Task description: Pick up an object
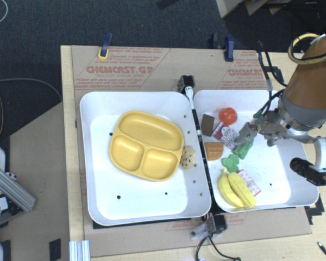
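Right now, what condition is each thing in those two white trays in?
Yellow divided plate: right way up in the left bin.
Cookie: leaning on the plate's right rim.
Red tomato: loose in the right bin.
Banana and corn: lying flat, side by side.
End effector: low over the right bin's pile.

Dark carpet floor (70,15), cardboard-topped bench (146,69) (printed red lettering), clamps (104,49)
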`<state>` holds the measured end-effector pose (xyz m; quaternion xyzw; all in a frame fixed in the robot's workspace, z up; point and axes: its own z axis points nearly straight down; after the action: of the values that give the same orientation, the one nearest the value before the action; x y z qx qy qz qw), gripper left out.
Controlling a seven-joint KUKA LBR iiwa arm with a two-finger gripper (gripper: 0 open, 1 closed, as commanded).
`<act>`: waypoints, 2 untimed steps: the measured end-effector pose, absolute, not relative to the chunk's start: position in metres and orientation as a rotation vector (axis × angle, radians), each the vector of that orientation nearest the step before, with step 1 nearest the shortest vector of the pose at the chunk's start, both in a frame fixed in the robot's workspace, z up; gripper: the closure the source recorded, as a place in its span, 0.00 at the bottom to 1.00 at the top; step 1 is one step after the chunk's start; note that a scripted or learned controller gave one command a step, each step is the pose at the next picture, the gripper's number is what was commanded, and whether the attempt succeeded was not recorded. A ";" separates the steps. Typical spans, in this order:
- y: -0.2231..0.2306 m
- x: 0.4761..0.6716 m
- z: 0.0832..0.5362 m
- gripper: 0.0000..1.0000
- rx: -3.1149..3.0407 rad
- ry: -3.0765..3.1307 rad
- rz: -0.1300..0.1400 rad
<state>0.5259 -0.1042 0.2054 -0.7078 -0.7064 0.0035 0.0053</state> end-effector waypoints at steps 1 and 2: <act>-0.104 0.529 0.211 0.00 -2.220 -2.221 0.000; -0.107 0.531 0.167 0.00 -2.218 -2.217 0.005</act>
<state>0.5314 -0.1071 0.1668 -0.7073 -0.7069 0.0016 0.0028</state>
